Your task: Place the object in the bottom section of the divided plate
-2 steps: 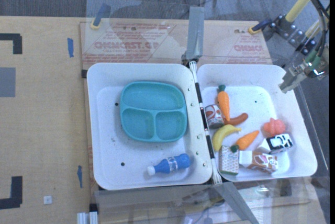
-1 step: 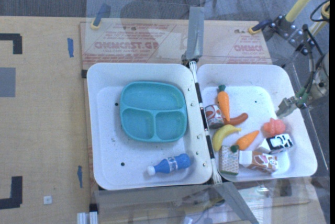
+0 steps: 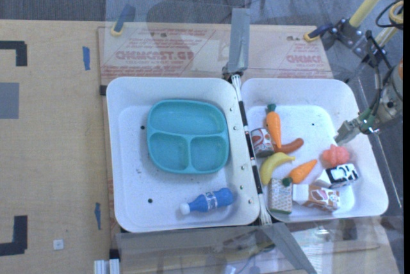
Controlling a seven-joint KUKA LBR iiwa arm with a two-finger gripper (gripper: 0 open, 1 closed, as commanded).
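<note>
The divided plate (image 3: 188, 136) is teal and sits in the left bin (image 3: 123, 157), toward its far side. It has one wide section along the far edge and two smaller ones side by side along the near edge. Just near of it in the same bin, a blue bottle (image 3: 208, 201) with a white cap lies on its side, apart from the plate.

Honestly can't tell which object is the one meant for the plate. The rest of the stuff is all piled in the right bin (image 3: 359, 202). There's a carrot (image 3: 273, 127) pointing away from the camera, with a small can (image 3: 261, 140) just to its left. A reddish sausage (image 3: 291, 146) and a banana (image 3: 274, 165) lie just below those. A smaller orange carrot piece (image 3: 302, 170) lies next to the banana. Along the near side sit a little box (image 3: 280, 194) and a white carton (image 3: 322, 197). A pink lump (image 3: 336, 155) has a black-and-white item (image 3: 341, 173) right beside it.

The arm (image 3: 384, 106) comes in from the right, and its jaws sit low over the right bin's right side, near the pink lump but apart from it. Whether the jaws are clenched or released, can't tell at this size. Nothing visible between them.

Both bins rest on the tan desk (image 3: 51, 138).
</note>
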